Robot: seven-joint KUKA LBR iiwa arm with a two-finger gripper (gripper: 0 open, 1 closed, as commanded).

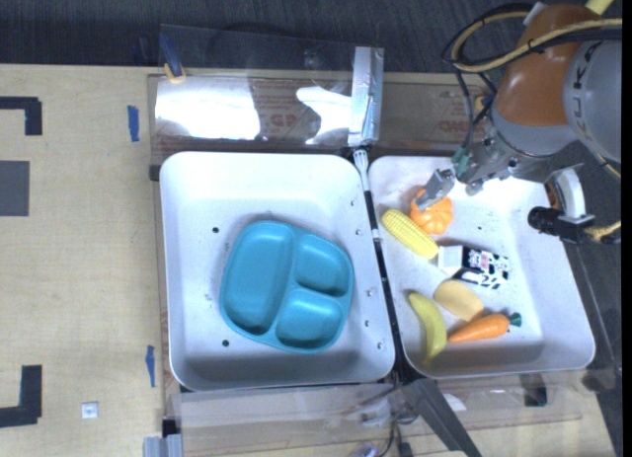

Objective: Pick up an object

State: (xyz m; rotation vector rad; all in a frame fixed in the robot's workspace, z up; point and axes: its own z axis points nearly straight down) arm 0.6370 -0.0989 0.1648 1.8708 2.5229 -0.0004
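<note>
We see two white bins side by side on the bench. The left bin [188, 189] carries a blue divided plate [284, 285] with three compartments, lying a little toward the bin's near edge.

The right bin [553, 317] carries the toys. An orange pumpkin-like toy [434, 216], small, rounded and ribbed, sits near the bin's far left corner. The gripper [438, 187] is low over it, directly at its far side, the tips seeming to touch its top; we cannot tell whether anything is grasped. Just beside the pumpkin, on its near left side, lies a yellow corn cob [409, 233], slanted along the left wall. A small black-and-white cow figure [484, 266] lies near the bin's middle, with a small white block [450, 257] just left of it. Toward the near edge lie a pale yellow potato-like piece [458, 298], a banana [429, 323] curving along the left wall, and an orange carrot [478, 328] with a green tip, close together.

The far right part of the right bin is bare white floor, and so is the strip along its near right corner. The arm [553, 80], grey with its orange band, comes in over the bin's far right corner, cables looping above it.
</note>
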